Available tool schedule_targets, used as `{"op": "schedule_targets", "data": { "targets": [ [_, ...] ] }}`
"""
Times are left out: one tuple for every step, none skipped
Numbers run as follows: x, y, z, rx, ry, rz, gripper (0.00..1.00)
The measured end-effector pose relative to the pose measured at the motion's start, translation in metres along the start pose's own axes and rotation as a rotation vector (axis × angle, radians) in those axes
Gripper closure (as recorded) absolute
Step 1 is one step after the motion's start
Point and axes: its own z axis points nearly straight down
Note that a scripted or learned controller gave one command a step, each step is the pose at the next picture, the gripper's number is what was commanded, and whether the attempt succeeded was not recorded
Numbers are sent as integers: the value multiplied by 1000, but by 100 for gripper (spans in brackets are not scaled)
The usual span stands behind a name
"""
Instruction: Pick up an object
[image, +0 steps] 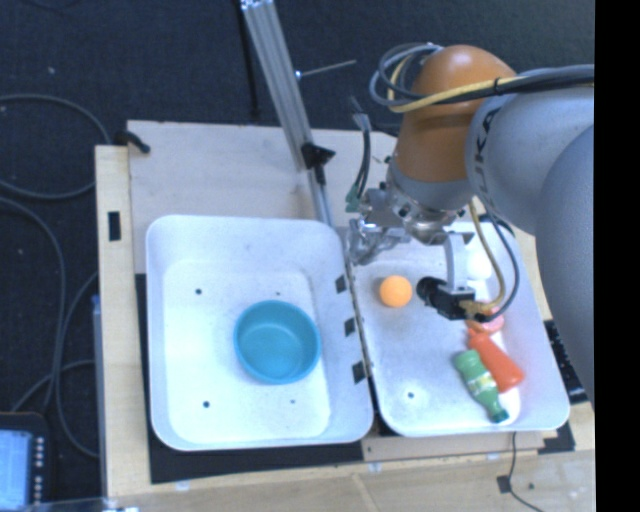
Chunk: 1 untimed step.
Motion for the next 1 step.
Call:
{"op": "schedule_targets", "data": {
  "targets": [
    [58, -21, 3, 1, 0, -1, 100]
  ]
}}
